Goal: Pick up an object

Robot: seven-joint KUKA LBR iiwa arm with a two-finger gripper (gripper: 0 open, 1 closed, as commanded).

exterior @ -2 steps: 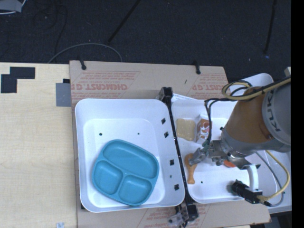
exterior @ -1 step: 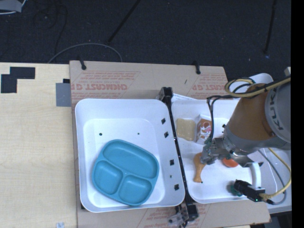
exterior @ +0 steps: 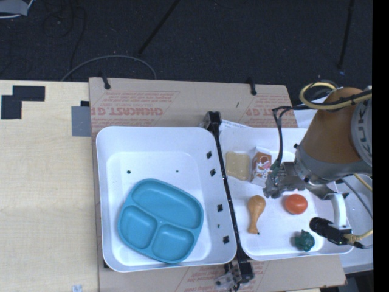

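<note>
In the right bin [exterior: 243, 248] lie a tan block [exterior: 238, 165], a small red and white packet [exterior: 262, 162], a brown toy drumstick [exterior: 255, 212], a red tomato [exterior: 296, 204] and a small green object [exterior: 304, 241]. My gripper [exterior: 275, 185] is low over this bin. It sits just below the packet, above the drumstick's thick end and left of the tomato. The wrist and the orange band cover the bin's right part. No object shows in the gripper.
The left bin [exterior: 109, 163] holds a blue divided plate [exterior: 160, 220]. A black divider [exterior: 223, 187] runs between the two bins. Both stand on a cardboard sheet [exterior: 158, 105], with a pale wooden bench [exterior: 42, 187] to the left.
</note>
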